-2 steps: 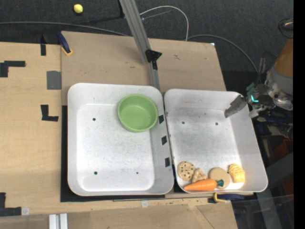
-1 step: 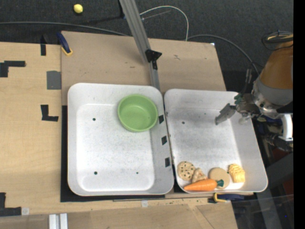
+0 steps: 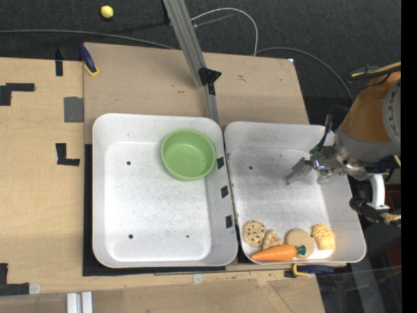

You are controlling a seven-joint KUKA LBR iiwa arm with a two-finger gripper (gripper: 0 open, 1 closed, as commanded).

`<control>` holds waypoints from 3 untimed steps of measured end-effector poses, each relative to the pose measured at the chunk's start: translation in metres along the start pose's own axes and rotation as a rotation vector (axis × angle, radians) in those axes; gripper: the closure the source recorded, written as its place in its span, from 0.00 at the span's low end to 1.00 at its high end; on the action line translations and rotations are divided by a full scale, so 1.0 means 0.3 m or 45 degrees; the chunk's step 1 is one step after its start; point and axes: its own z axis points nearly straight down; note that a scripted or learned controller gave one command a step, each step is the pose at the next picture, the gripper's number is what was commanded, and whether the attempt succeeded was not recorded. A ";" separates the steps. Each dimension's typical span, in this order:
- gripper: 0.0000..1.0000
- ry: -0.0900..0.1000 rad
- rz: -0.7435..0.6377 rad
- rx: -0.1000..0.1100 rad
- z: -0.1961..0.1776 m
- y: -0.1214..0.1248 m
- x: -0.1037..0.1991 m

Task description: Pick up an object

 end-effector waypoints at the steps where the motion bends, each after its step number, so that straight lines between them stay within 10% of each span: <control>1: 0.00 -0.004 -0.001 -0.010 0.132 0.002 0.001; 2: 1.00 -0.002 -0.002 -0.009 0.098 0.002 0.003; 3: 1.00 -0.003 -0.002 -0.015 -0.072 0.023 0.034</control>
